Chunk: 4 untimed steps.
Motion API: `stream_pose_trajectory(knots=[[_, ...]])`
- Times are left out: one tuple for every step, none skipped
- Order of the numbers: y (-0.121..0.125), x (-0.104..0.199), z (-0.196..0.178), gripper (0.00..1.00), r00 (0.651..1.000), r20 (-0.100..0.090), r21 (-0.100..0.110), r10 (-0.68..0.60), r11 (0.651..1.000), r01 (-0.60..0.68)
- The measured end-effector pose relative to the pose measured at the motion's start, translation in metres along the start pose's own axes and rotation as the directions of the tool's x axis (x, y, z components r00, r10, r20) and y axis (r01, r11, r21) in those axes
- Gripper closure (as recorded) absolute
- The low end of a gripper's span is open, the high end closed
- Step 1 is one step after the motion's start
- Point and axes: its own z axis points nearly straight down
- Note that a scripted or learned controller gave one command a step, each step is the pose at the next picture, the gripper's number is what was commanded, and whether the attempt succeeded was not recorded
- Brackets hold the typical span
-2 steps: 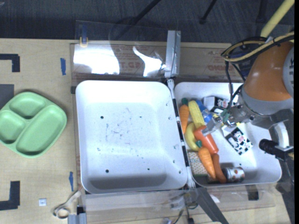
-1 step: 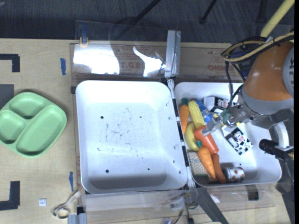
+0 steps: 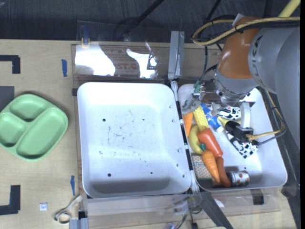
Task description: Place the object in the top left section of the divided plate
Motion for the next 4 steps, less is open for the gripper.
stream_pose_trajectory(knots=[[0.000,0.000,0.000,0.00,1.000,0.000,0.000,0.000,1.000,0.000],[0.030,0.000,-0.002,0.00,1.000,0.000,0.000,-0.013,1.000,0.013],[-0.066,0.050,0.000,0.00,0.999,-0.001,0.002,-0.043,0.999,0.043],[-0.121,0.147,0.006,0.00,0.989,-0.001,0.003,-0.149,0.989,0.149]])
